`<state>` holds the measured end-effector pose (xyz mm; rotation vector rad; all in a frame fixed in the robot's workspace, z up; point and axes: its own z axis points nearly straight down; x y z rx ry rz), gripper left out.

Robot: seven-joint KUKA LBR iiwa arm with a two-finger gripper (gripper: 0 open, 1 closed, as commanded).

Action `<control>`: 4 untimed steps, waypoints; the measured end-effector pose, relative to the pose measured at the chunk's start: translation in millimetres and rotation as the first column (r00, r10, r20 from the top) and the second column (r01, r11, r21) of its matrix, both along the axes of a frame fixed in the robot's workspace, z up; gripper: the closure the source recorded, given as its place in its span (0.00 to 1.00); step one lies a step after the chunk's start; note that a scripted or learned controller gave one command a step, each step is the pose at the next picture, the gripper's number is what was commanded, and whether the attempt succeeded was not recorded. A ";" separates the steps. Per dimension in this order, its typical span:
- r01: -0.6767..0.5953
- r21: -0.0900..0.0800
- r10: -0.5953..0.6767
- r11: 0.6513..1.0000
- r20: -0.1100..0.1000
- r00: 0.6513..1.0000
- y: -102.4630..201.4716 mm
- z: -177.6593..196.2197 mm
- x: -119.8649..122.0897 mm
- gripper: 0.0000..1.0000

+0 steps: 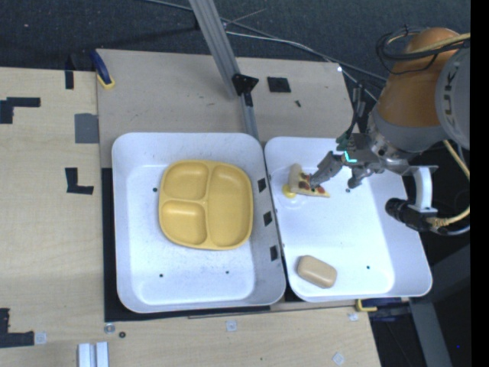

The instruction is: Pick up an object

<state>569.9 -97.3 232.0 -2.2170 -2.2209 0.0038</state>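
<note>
arm [416, 90]: grey, orange band, comes in from the right, wrist over the right bin's upper half
gripper [339, 176]: two fingers spread apart, nothing between them; one finger [325, 170] points down-left with its tip just at the pizza toy, the other [359, 177] sits to its right over bare bin floor
pizza [307, 185]: small toy slice, yellow with red and dark bits (too small to tell more), lying flat in the right bin's upper left part, near the divider; not gripped
bread [316, 271]: tan rounded lump, right bin, lower left part, well apart from the gripper
right bin [382, 243]: shallow, white, holds pizza and bread
left bin [137, 228]: shallow, white, edge touching the right bin
plate [206, 204]: yellow, three compartments, flat in the middle of the left bin
bench [168, 90]: tan boards, dark tape marks at left
pole [218, 37]: grey bar, slanting from the top edge down to the gap between the bins
cables [428, 220]: black and yellow, hanging beside the right bin's right edge
</note>
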 end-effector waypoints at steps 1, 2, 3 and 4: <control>0.000 0.000 0.000 1.000 0.002 1.000 0.0 1.0 0.6 0.00; 0.002 -0.001 -0.002 1.000 -0.002 1.000 -10.1 -54.0 -0.4 0.00; 0.000 0.000 0.000 1.000 -0.004 1.000 -4.6 -118.0 -3.7 0.00; 0.001 -0.003 -0.001 1.000 0.004 1.000 -4.8 -146.6 -3.1 0.00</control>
